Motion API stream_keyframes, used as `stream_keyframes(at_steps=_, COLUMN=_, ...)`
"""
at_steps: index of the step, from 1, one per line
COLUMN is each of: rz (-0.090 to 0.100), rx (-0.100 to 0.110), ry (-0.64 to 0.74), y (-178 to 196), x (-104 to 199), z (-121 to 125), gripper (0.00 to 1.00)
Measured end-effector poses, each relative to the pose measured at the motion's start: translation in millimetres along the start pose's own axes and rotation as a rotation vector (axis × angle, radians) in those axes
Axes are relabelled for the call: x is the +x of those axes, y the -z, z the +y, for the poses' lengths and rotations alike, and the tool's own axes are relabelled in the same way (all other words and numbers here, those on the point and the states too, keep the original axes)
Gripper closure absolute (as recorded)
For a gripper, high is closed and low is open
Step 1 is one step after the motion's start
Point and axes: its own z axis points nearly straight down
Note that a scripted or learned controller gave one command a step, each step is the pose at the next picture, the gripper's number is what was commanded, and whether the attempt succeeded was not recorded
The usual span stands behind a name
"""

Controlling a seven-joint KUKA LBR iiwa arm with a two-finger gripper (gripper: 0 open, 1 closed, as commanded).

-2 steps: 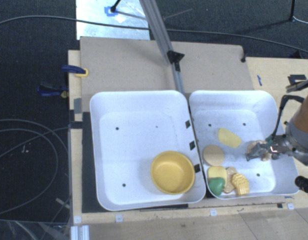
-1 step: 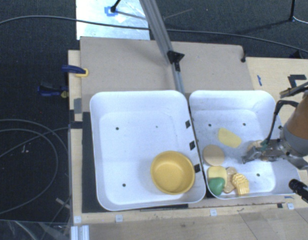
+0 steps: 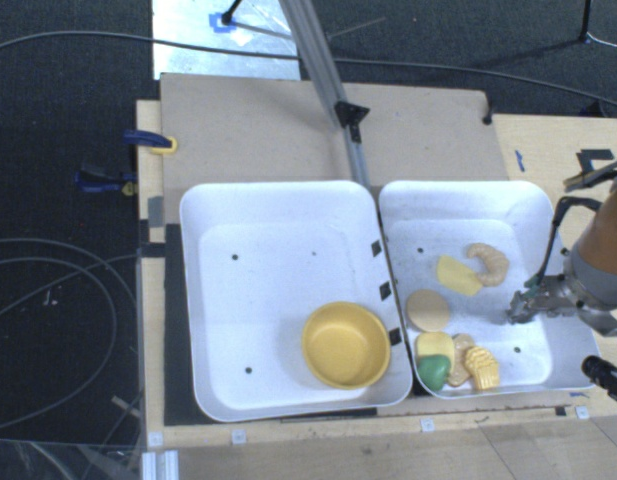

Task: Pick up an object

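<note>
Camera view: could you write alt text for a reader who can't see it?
A grey robot arm's hand hovers in the right shallow white bin beside small yellow and tan toy foods. The left white bin holds a round yellow bowl.

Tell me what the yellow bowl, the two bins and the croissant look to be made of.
Yellow bowl: likely plastic; even colour, smooth, faint sheen on the rim.
Bins: probably moulded plastic; uniform white, rounded corners, matte to slightly glossy.
Croissant: looks like a toy, plastic or rubber; flat tan colour, smooth ridges. Too small to tell which.
</note>
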Motion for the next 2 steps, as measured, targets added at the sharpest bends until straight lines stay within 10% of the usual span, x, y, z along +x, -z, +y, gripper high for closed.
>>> stream_keyframes(at_steps=2, rz=-0.001, rx=-0.002, ry=0.006, y=110, x=-4, z=16, gripper=1.00)
